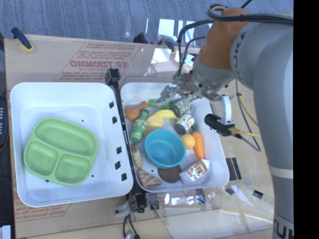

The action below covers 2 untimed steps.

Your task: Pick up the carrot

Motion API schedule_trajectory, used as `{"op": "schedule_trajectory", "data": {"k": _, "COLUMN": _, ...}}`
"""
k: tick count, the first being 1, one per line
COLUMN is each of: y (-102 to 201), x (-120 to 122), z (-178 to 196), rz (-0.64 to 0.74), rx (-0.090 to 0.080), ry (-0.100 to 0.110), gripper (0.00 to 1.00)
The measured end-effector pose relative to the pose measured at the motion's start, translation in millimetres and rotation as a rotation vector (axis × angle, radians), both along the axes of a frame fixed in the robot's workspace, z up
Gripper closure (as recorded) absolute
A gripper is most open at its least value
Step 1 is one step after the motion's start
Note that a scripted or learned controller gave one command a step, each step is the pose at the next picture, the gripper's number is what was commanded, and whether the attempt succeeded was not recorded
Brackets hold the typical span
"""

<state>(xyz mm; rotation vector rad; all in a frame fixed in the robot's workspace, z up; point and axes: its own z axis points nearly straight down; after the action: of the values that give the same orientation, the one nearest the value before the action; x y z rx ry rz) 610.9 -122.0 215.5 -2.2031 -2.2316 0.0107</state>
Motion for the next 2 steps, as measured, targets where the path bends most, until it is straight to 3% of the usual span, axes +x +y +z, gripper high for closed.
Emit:
{"op": "schedule_trajectory", "data": {"k": 1, "y": -94, "x": -35, "z": -33, "rz": 0.034, "rx": -0.001, "ry": 0.003, "gripper": 0.0}}
{"op": "schedule_trajectory", "data": {"k": 2, "y": -84, "x": -70, "z": -107, "rz": 0.045, "rx": 0.007, "ry": -0.019, "gripper": 0.0}}
